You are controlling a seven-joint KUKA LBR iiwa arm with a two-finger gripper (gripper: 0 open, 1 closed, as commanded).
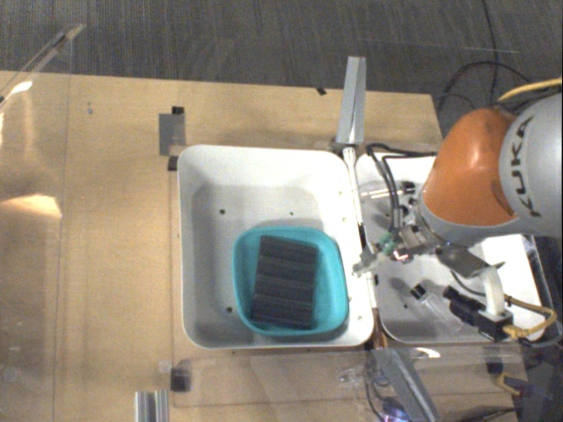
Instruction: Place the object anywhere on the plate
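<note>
**Station inventory: two bins, one plate, one block**

1. Counter [97, 262]: pale wood, carrying both white bins side by side.
2. Left bin [207, 192]: shallow, white, rounded corners. I log a turquoise plate [332, 275] in its near half, close to the bin's front wall.
3. Object: a dark ribbed block [284, 281], lying flat on the plate, roughly at its middle, long side running front to back with a slight tilt. It is inside the plate's rim on all sides.
4. Right bin [400, 319]: white, largely covered from my view by the arm.
5. Arm [479, 178]: grey with its orange band, reaching in from the right above the right bin.
6. Hand [396, 246]: near the wall between the two bins, on the right bin's side, apart from the plate. I cannot tell whether it is open or closed; the block is not in it.
</note>
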